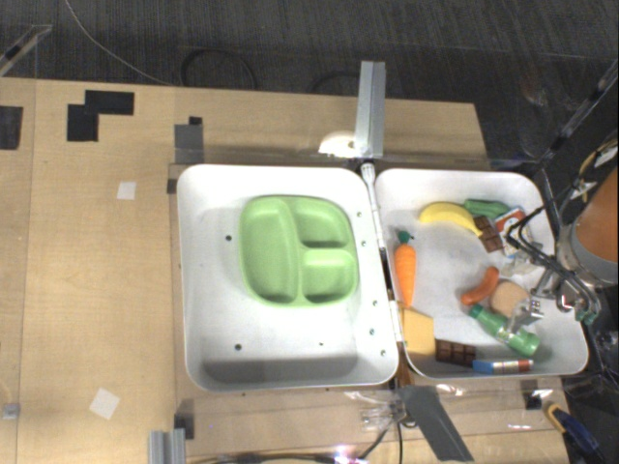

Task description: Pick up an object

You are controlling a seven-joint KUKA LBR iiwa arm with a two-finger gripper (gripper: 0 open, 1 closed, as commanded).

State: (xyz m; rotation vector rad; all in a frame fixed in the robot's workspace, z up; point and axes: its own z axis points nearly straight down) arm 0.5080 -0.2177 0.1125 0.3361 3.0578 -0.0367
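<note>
The right bin (pixel 561 356) holds several objects: a yellow banana (pixel 450 217), an orange carrot (pixel 405 274), a red sausage (pixel 481 285), a tan round piece (pixel 507 300), a green bottle (pixel 508 330), a brown chocolate bar (pixel 455 353), a red and blue marker (pixel 503 364) and a yellow block (pixel 418 332). My gripper (pixel 537 306) reaches in from the right and hangs low at the bin's right side. It sits just beside the tan piece and over the green bottle's far end. I see nothing clearly held in it.
A light green divided plate (pixel 295 249) lies in the left bin (pixel 208 346). A green item (pixel 486 207) and a small brown piece (pixel 489 236) sit near the banana. A metal post (pixel 370 109) stands behind the divider. Cables (pixel 542 249) trail along the right bin's edge.
</note>
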